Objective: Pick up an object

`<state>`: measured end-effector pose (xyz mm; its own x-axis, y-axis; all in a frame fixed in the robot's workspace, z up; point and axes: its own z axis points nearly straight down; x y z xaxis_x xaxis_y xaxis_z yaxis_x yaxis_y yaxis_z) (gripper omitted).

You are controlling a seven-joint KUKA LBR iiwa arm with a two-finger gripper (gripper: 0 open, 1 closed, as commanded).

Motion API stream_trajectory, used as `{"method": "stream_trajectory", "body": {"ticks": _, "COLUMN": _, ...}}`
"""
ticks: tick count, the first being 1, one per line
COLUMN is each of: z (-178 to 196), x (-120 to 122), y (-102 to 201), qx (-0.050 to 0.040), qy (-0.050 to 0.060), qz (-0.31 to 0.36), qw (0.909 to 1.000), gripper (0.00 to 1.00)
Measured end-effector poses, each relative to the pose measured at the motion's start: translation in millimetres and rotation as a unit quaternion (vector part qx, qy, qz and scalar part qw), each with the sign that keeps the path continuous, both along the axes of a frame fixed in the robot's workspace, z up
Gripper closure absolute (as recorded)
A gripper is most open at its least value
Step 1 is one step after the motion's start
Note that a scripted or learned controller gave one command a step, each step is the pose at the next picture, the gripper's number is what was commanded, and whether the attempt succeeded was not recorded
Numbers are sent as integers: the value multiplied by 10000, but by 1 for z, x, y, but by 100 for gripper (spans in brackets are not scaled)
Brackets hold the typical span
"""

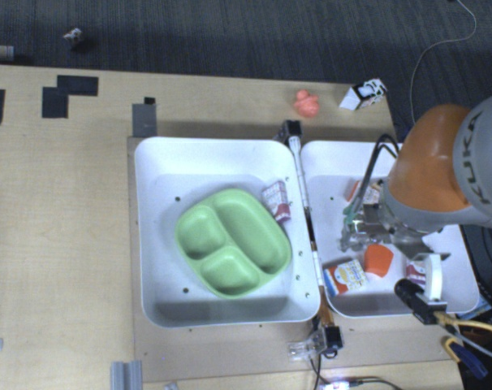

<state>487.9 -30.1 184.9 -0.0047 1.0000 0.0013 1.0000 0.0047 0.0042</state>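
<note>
so the hand (pixel 358 232) is down low in the right bin (pixel 331 165), honestly can't tell how wide it's open or if it's got anything. Closest grabs are the orange block (pixel 379 259) and the little carton (pixel 346 276) just beside it. I'd centre over one item, drop straight, then close

"KUKA" lettering on the arm (pixel 473 169)
</note>
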Motion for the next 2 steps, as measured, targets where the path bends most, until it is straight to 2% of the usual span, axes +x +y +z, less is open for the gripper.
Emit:
{"method": "stream_trajectory", "body": {"ticks": 1, "z": 0, "x": 0, "y": -1, "qx": -4, "qy": 1, "qz": -6, "qw": 10000, "gripper": 0}}
{"method": "stream_trajectory", "body": {"ticks": 2, "z": -83, "x": 10, "y": -77, "qx": -26, "qy": -37, "qz": -15, "qw": 10000, "gripper": 0}}
